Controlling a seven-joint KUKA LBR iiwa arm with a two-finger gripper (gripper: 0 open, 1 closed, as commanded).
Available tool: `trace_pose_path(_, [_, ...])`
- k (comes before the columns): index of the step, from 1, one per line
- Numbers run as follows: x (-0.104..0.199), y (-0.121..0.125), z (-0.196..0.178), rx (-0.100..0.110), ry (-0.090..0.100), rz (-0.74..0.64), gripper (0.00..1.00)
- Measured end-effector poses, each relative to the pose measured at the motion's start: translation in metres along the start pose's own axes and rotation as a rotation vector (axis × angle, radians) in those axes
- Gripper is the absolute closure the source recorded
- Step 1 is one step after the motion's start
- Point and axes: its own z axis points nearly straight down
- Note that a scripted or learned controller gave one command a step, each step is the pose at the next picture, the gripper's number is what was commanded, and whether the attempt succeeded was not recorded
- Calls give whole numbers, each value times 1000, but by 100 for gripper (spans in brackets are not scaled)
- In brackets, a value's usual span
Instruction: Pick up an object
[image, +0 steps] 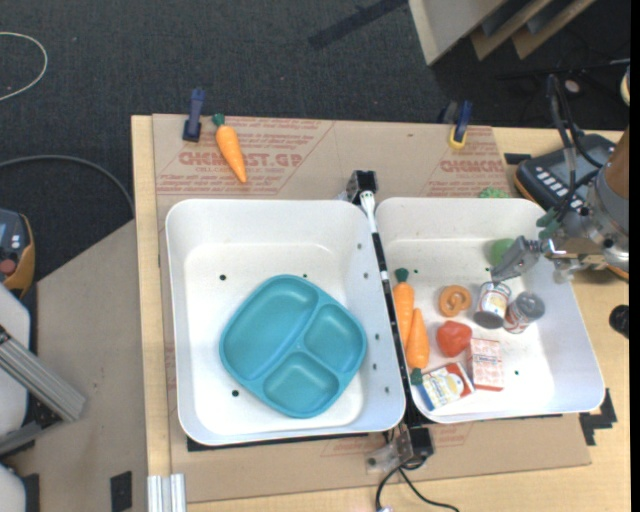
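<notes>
At the upper left of the frame, a toy carrot (231, 152) is lying on the cardboard bench top (300, 150) outside the bins, its long axis running diagonally with the green stem toward the upper left and the tip toward the lower right.

The left bin (190, 300) is occupying the centre-left of the frame and is holding a teal divided plate (292, 345), which is lying flat and turned at an angle to the bin walls.

The right bin (580, 380) is holding the loose items. A second carrot (408, 322) is lying just beside the bin's left wall, its long axis running almost straight up and down the frame, green stem toward the top, tip toward the bottom. To its right, a small orange ring (455, 299) is sitting above a red tomato-like piece (453, 337). Two small cartons (468, 372) are lying along the lower edge. A small can (493, 304) is lying tilted right of the ring.

The gripper (512, 258) is hovering at the upper right of the right bin, just above the can, with nothing seen between its fingers; how far the pincer is open cannot be judged.
</notes>
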Motion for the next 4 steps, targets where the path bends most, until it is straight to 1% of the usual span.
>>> trace_pose_path(1, [48,-34,103,15,5,-2,0])
trace_pose_path(2, [97,-31,97,4,3,-6,0])
trace_pose_path(3, [156,-29,-65,-18,4,-10,0])
trace_pose_path(4, [153,-30,-67,-2,0,-2,100])
